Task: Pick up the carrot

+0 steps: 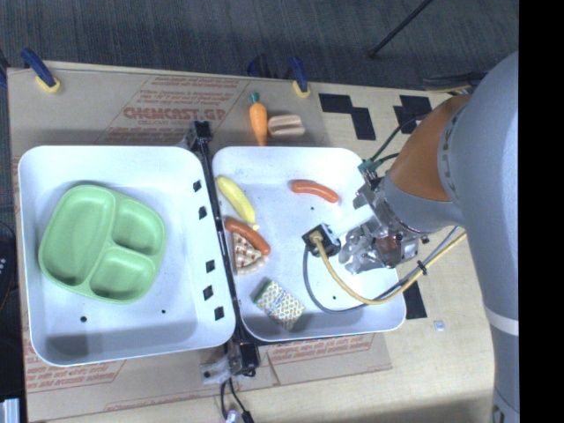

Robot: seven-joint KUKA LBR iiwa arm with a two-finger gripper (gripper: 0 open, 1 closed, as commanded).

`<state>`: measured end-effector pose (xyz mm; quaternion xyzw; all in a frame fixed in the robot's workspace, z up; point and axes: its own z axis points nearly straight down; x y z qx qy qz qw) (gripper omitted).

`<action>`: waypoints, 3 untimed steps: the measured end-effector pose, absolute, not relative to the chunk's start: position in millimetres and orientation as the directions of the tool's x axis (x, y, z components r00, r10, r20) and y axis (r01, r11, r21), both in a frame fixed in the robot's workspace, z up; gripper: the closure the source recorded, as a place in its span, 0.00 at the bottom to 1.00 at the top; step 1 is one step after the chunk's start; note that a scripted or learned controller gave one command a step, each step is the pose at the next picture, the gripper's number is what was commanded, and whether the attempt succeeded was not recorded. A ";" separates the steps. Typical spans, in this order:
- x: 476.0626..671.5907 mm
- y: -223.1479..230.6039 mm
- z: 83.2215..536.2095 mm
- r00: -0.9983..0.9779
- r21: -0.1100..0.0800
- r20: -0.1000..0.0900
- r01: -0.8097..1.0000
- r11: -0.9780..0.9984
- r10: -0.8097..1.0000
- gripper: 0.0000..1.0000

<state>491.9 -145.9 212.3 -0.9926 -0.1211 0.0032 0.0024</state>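
Left bin [35, 263]: green divided plate [101, 241]. Carrot [257, 122] lay outside both bins, on worktop [159, 104] just behind right bin's [388, 315] rear rim, beside small bun-like piece [285, 127], possibly toy hot dog. Right bin held banana [236, 198], sausage [314, 190], pizza slice [247, 249], patterned block [280, 301]. Gripper [374, 247] hung over right bin's right side, well apart from carrot. Jaws' state: cannot tell, view too cluttered. Judged: pick not yet begun; approach, grasp, lift all left.

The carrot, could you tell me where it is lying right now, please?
The carrot lies outside both bins, on the bench just beyond the far rim of the right bin, immediately left of a small bun-like item.
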 end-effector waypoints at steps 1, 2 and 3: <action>507.2 -119.5 91.0 0.943 -0.006 -0.004 0.332 -0.943 0.332 1.00; 535.2 -160.2 116.3 0.770 -0.004 -0.002 0.638 -0.770 0.638 1.00; 544.4 -208.4 205.9 0.712 -0.003 -0.001 0.702 -0.712 0.702 1.00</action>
